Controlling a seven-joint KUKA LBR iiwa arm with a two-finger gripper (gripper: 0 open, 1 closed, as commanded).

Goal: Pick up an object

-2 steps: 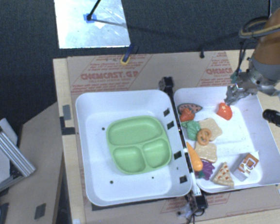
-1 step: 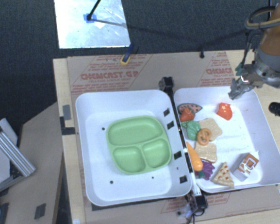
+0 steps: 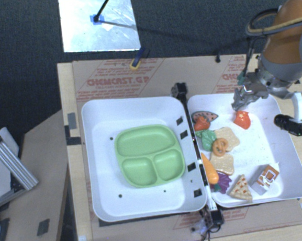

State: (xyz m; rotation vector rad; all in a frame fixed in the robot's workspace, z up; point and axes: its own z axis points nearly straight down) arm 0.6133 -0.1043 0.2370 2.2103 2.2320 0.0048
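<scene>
- Toy food lies scattered in the right-hand bin (image 3: 290, 181), which sits just beside the left bin (image 3: 98, 148) on the bench.
- Nearest the front edge, a pizza slice (image 3: 240, 188) rests beside a small grey-and-orange carton (image 3: 263, 178), with a purple grape bunch (image 3: 223, 181) just to their left.
- An orange carrot (image 3: 210, 171) lies along the divider between the bins, touching a slice of toast (image 3: 223, 163).
- A pretzel (image 3: 219, 147) sits on a second piece of bread (image 3: 229, 137), and a green leafy piece (image 3: 207, 138) lies just left of it.
- Farther back, a tomato-red piece (image 3: 201, 123) and a dark wedge with a red edge (image 3: 205, 117) lie near the divider.
- A red strawberry-like piece (image 3: 242, 119) sits toward the back of that bin, directly under the gripper (image 3: 242, 100).
- From where I stand, whether the gripper's fingers are spread or closed is impossible to tell; nothing is visibly held between them.
- Over in the left bin, a green three-compartment plate (image 3: 148, 155) lies flat in the middle.
- Beyond the bins, a yellow-and-blue clip (image 3: 137, 62) sits on the cardboard sheet (image 3: 117, 78).
</scene>
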